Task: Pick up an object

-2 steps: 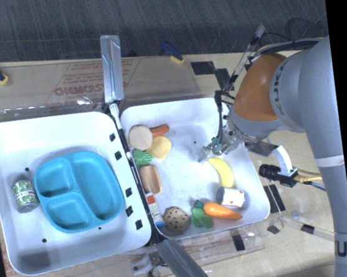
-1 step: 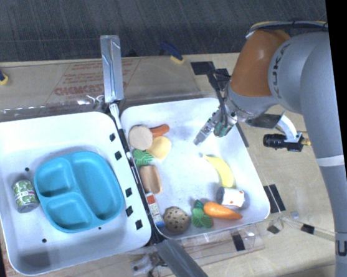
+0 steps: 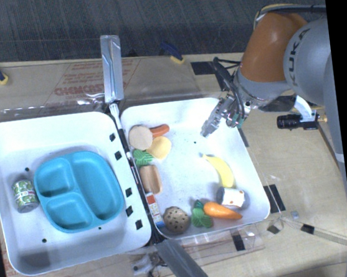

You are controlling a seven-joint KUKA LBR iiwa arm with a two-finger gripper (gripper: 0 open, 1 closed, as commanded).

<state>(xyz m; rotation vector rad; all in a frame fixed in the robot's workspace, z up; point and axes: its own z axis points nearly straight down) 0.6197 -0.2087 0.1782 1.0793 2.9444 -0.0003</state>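
My gripper point(image 3: 213, 125) hangs over the upper right part of the right bin point(image 3: 176, 112), with nothing seen between its fingers. A yellow banana point(image 3: 221, 169) lies below it, apart from it. Along the bin's left side lie a round tan piece point(image 3: 140, 136), an orange sausage-like piece point(image 3: 159, 130), a yellow piece point(image 3: 159, 148), a green vegetable point(image 3: 143, 158) and a brown bread-like piece point(image 3: 150, 179). Near the front edge sit a brown speckled ball point(image 3: 176, 219), a carrot with green top point(image 3: 217, 211) and a small white and brown block point(image 3: 232, 196).
The left bin point(image 3: 17, 248) holds a blue divided tray point(image 3: 78, 190) and a small green can point(image 3: 24, 194) at its left wall. A taped divider point(image 3: 112, 67) runs up between the bins. The arm's orange band point(image 3: 272, 44) stands over the bench at the right.
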